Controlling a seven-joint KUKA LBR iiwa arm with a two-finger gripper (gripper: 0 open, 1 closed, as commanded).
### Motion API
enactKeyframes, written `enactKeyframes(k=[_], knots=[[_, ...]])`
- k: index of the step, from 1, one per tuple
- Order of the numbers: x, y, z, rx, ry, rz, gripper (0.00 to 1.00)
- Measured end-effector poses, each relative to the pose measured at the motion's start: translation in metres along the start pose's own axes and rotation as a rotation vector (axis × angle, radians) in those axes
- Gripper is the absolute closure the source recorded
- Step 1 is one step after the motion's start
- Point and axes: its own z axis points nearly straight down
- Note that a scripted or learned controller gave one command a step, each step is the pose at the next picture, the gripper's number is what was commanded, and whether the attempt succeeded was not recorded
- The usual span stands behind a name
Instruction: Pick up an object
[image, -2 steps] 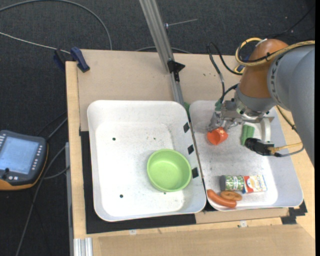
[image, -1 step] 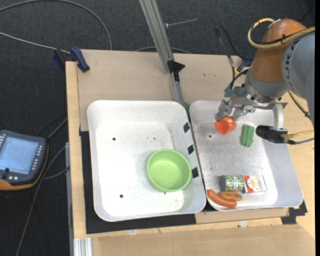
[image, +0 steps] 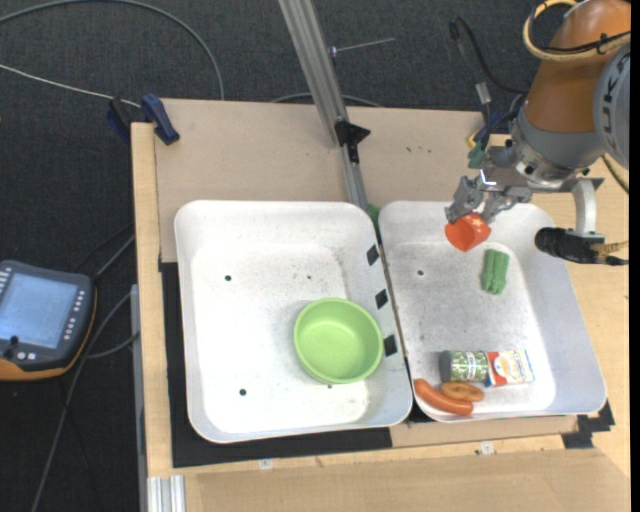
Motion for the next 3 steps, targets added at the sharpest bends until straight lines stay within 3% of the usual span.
enactKeyframes(k=[1, 3], knots=[[0.000, 0.001, -0.046, -0.001, 0.000, 0.000, 1.00], [0.084, -0.038, -0.015, 0.004, 0.001, -0.003, 1.00]])
